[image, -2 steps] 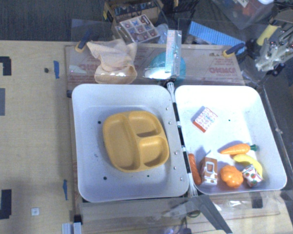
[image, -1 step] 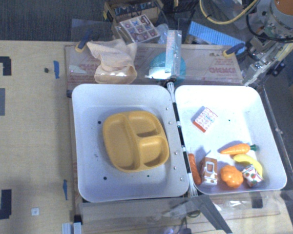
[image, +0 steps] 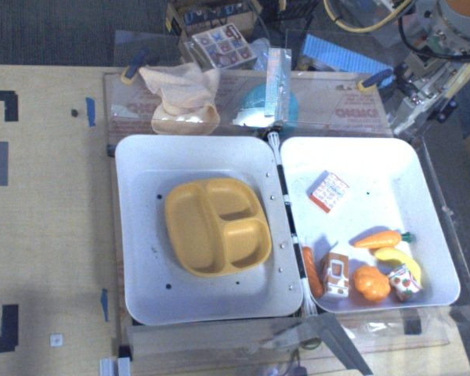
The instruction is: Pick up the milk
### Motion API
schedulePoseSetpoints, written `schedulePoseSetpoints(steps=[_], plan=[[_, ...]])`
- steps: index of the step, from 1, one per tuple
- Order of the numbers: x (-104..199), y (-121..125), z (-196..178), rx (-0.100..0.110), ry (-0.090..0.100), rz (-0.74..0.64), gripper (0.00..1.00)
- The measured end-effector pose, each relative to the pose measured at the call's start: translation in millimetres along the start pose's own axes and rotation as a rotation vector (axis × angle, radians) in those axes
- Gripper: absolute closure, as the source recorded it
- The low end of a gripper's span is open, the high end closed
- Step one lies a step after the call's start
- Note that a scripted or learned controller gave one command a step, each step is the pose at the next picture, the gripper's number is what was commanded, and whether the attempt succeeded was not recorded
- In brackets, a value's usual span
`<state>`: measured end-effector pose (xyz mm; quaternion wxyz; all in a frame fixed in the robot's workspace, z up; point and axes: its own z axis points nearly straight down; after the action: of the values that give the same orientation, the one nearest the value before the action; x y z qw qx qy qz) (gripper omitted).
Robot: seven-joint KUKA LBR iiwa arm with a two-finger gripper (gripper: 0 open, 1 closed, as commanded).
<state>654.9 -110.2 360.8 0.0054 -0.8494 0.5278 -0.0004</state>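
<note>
Bright, even overhead light washes out the white bins (image: pixel 196 151); shadows are soft and short, detail slightly grainy, cluttered top edge dimmer.

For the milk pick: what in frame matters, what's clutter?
Job:
milk carton, right bin, arm at top right

Lying about:
yellow divided plate in left bin, red-white box, carrot, banana, orange, sausage, small carton
</note>
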Motion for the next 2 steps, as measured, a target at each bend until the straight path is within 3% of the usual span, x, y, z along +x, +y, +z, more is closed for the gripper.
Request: schedulePoseSetpoints(steps=[1, 2], plan=[[-36, -26, -50, -0.005, 0.002, -0.758, 1.00], [-74, -50, -35, -0.009, -0.002, -0.557, 1.00]])
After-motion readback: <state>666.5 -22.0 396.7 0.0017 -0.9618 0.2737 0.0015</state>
